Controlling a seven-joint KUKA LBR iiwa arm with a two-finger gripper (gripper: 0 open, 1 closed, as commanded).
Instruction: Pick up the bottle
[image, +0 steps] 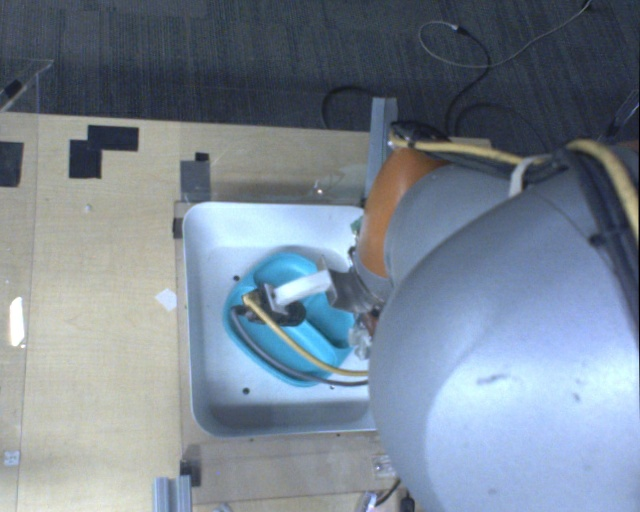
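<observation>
A light blue bottle (285, 340) lies in the left white bin (215, 400), near the bin's middle and right side. My gripper (348, 298) reaches in from the right and hangs directly over the bottle's right part. The big grey arm and its orange band (385, 200) cover the gripper's tip and the bottle's right end. Whether the gripper touches the bottle cannot be made out.
The arm's grey bulk (510, 350) hides the right bin and the left bin's right wall. Bare bin floor shows to the left and in front of the bottle. The wooden bench (90, 330) with black marks (100, 150) lies to the left.
</observation>
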